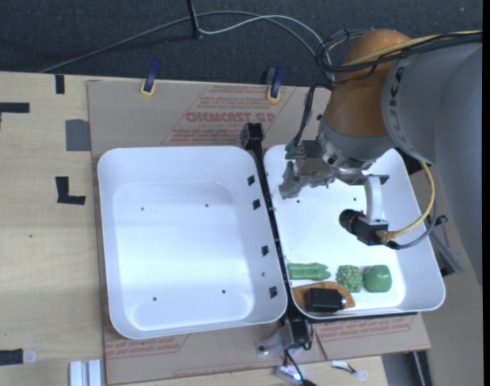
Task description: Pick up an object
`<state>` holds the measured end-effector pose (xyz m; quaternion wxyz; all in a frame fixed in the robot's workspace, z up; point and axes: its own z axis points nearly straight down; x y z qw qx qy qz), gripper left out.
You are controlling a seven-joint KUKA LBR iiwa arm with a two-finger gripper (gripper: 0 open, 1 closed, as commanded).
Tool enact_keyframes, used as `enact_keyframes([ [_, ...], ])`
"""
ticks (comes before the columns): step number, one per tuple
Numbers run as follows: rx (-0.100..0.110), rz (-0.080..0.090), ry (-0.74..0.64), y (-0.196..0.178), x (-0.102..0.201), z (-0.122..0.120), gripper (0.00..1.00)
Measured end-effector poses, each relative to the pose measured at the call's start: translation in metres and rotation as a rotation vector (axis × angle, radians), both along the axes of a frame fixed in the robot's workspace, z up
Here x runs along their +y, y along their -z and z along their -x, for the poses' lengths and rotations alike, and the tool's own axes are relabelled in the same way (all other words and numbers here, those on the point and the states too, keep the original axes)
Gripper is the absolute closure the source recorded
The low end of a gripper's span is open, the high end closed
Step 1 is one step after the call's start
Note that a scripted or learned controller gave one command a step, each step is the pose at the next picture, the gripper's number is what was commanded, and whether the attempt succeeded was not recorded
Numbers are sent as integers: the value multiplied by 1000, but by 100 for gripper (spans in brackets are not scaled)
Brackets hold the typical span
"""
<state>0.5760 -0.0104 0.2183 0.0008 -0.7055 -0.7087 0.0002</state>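
Two white bins on the counter [35,215]: left bin [180,240], right bin [389,296]. Along the right bin's near wall, left to right: a ridged green piece [307,271], a black block [324,300] lying on an orange piece [345,300], a knobbly green lump [349,277], a smooth green object [377,278]. All look small, light and stiff; smooth one likely slippery, so grip across its middle. Hand [297,179] hangs over the far left part of that bin, well apart from the cluster; cannot tell its opening
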Motion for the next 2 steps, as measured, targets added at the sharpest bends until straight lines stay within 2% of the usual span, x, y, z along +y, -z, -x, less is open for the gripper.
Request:
enact_keyframes([
  [2, -1, 0, 1, 7, 95, -18, 100],
])
